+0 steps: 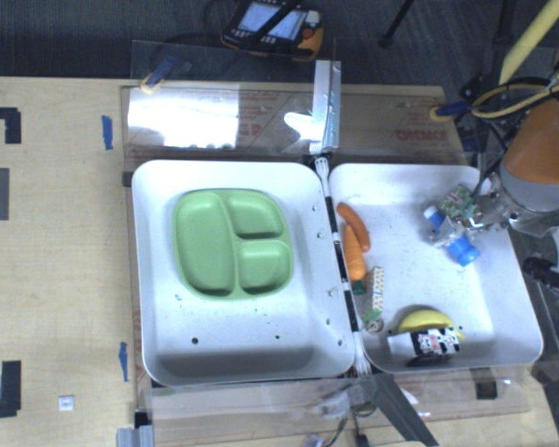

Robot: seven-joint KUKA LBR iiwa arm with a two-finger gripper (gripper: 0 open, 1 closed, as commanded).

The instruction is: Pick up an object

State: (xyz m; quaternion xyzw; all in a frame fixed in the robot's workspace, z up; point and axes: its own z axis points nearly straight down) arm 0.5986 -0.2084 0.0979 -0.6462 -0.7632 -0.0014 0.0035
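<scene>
Two shallow white bins are seen side by side on the pale wooden surface (56, 250). The left bin (158, 343) holds a green divided plate (231, 242), which lies flat toward the far side of that bin. The right bin (503, 333) holds several small things. An orange carrot (354, 241) lies lengthwise against the left wall of this bin, just beside the divider between the two bins. A thin speckled strip (376, 290) is seen just near of the carrot. At the near edge, a yellow banana (425, 319) rests touching a small black-and-white carton (435, 342), the carton being on the nearer side. The grey arm with its orange band (538, 152) is seen entering from the right, over the far right corner of the right bin. The gripper (466, 214) is lowered over a cluster of small blue and clear things (458, 245) in the far right part of that bin, well apart from the carrot and the banana. The gripper's end is blurred and mixed with that cluster, so how wide it stands, and whether anything is held or merely touched, cannot be told. A dark handheld device with a lit screen (270, 24) lies on the floor beyond the far edge of the surface.
</scene>
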